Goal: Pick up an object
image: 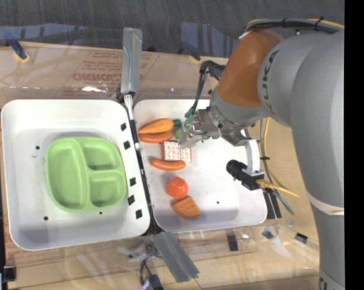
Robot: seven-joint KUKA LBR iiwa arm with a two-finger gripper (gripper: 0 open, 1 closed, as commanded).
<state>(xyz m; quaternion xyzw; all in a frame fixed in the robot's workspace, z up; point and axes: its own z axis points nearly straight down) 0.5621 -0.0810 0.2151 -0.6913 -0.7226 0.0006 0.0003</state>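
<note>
Toy food sits along the right bin's [254,213] left side: bread slice [186,207] nearest the front edge, then tomato [177,187], sausage [167,164], patterned block [177,152], carrot [155,126]. Gripper [191,132] hovers beside the carrot, can't tell its jaws. Green tray [85,174] fills the left bin [19,119].

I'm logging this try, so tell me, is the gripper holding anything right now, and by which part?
It cannot be told. The gripper hangs low over the right bin, beside the carrot and the small box, but nothing shows between its fingers.
</note>
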